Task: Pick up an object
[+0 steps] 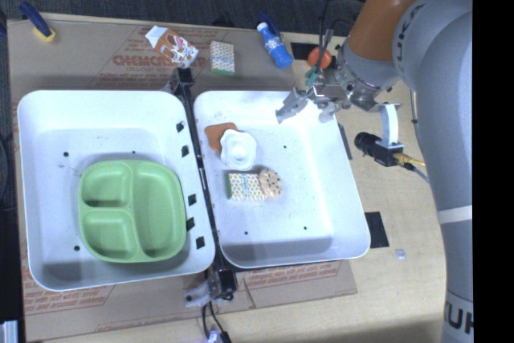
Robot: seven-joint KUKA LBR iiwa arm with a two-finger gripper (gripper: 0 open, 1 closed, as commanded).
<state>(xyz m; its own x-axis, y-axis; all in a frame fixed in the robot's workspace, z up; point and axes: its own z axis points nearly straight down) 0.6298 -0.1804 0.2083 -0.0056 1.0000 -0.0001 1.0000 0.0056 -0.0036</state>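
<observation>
In the right bin (pixel 337 213) a white cup-like piece (pixel 238 147) sits on an orange object (pixel 215 132) near the bin's left wall. Just in front of these lies a small patterned packet (pixel 252 185). My gripper (pixel 307 110) hangs above the bin's far right part, to the right of these objects and apart from them. It is open, its two grey fingers (pixel 287 111) spread, and nothing is between them.
The left bin (pixel 40 116) holds a green divided plate (pixel 132 210). Beyond the bins lie a snack wrapper (pixel 172 48), a small green-and-white box (pixel 222 58), a blue bottle (pixel 275 46) and a blue clamp (pixel 36 20). A black cable fitting (pixel 377 149) juts out right of the right bin.
</observation>
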